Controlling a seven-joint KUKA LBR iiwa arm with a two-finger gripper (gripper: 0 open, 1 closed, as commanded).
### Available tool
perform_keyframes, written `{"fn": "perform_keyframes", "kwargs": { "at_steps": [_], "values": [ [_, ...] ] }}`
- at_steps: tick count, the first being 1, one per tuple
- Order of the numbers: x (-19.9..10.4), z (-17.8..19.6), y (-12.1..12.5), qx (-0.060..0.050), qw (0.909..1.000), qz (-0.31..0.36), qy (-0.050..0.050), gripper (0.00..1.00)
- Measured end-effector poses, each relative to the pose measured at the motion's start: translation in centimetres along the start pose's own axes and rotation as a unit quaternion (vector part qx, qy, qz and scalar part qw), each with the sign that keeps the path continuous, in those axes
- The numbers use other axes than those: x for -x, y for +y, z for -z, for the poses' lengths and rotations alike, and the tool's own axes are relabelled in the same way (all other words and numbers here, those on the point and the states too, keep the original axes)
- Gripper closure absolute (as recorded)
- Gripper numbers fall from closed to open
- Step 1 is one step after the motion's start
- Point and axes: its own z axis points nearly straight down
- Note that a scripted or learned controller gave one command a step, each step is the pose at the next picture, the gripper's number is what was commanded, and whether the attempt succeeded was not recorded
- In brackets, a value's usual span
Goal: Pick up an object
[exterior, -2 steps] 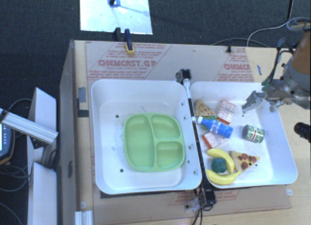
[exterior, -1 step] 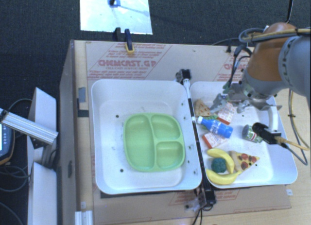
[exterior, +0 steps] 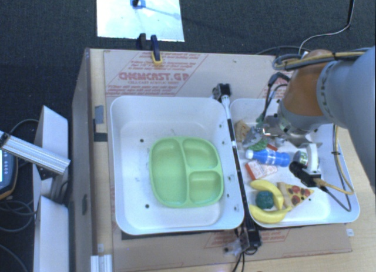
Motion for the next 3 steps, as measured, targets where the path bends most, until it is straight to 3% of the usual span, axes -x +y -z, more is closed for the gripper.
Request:
{"fn": "perform_keyframes", "kwargs": {
  "at_steps": [1, 2, 3],
  "values": [
    [0.1, -1.0, -3.8, -0.002, 1.0, 0.0, 0.0, 0.0],
    [0.1, 0.1, -3.7, -0.001, 1.0, 0.0, 0.0, 1.0],
    [0.1, 0.1, -3.7, -0.001, 1.0, 0.001, 0.0, 0.0]
  ]
}}
